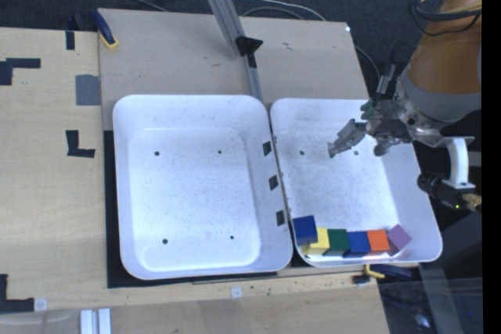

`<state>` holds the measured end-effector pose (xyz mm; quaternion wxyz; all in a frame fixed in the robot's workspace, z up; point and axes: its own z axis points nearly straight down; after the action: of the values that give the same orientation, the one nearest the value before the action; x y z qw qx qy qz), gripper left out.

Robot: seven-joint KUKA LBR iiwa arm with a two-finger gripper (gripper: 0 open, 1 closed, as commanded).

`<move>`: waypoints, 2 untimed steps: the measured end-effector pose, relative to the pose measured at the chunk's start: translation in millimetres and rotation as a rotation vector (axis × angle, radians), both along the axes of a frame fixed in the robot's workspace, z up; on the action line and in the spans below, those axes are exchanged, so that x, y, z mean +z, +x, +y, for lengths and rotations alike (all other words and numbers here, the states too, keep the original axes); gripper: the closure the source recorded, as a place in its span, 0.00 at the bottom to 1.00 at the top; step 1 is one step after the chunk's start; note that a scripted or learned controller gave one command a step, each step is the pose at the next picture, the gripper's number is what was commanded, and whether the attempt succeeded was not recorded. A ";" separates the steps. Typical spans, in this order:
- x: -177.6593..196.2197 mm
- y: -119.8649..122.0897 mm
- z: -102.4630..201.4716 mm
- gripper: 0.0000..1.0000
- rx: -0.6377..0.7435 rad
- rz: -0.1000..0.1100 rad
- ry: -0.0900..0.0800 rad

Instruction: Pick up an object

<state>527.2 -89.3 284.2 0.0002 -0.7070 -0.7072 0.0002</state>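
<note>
- The gripper (356, 141) is hanging over the far half of the right bin (329, 113) — whether it is open or closed, I cannot tell.
- Nothing is showing in its grasp.
- Coloured blocks are lying along the bin's near edge: blue block (304, 228), yellow block (318, 244), green block (338, 239), another blue, orange block (378, 240), purple block (398, 235).
- The left bin (125, 117) is sitting alongside, touching.

A light wooden tabletop (47, 192) carries two shallow white bins side by side, the left bin (125, 168) and right bin (423, 242), mid-frame.
</note>
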 end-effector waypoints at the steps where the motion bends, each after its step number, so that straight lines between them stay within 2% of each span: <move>1: -9.6 63.5 80.2 0.00 0.009 -0.001 0.002; 2: -74.0 95.8 72.1 0.00 0.002 0.007 -0.002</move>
<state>623.0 -17.3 210.2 0.0019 -0.7065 -0.7077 0.0032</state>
